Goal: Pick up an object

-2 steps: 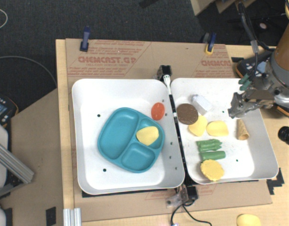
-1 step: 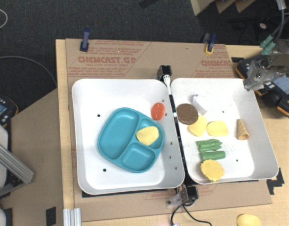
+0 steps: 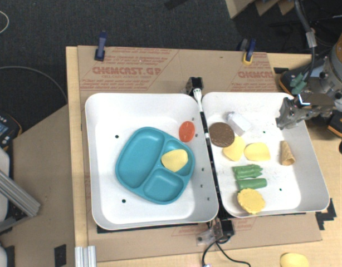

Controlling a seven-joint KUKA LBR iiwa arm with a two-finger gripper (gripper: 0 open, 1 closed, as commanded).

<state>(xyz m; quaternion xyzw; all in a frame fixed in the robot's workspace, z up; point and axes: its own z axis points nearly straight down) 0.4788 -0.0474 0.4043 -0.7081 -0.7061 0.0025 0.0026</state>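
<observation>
My gripper [image 3: 289,118] hangs over the upper right corner of the right bin [image 3: 304,202], with nothing seen between its fingers. Below and left of it lie a tan cone-shaped piece [image 3: 286,153], two yellow pieces [image 3: 257,152] [image 3: 234,148], a brown disc [image 3: 221,133], a small grey-white piece [image 3: 236,121], two green pieces [image 3: 249,176] and a yellow ridged piece [image 3: 251,200]. In the left bin [image 3: 101,121] a teal divided plate [image 3: 151,166] holds a yellow piece [image 3: 174,159]. A red-orange piece [image 3: 186,130] sits beside the plate.
The two bins meet along a black divider [image 3: 204,143] on a cardboard-covered bench. Blue clamps [image 3: 100,46] [image 3: 248,50] hold the board's far edge. A yellow object [image 3: 293,260] lies off the board at the lower right. Cables and arm hardware crowd the upper right.
</observation>
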